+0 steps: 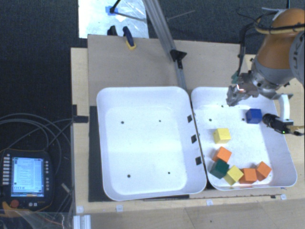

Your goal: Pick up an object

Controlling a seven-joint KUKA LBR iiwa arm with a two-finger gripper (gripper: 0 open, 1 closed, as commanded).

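The right bin (281, 144) holds several small blocks. A blue block (253, 115) lies near its far right side. A yellow block (221, 135) sits in the middle, with an orange block (222, 154) below it. Along the near edge lie a dark green block (219, 168), a second yellow block (234, 174) and two orange blocks (249, 175) (263, 170). My gripper (234, 98) hangs over the far end of the right bin, up and left of the blue block. I see nothing between its fingers.
The left bin (143, 142) lies beside the right one. A slanted metal pole (162, 27) crosses the back of the bench. A teach pendant (24, 178) with cables lies on the floor at the left.
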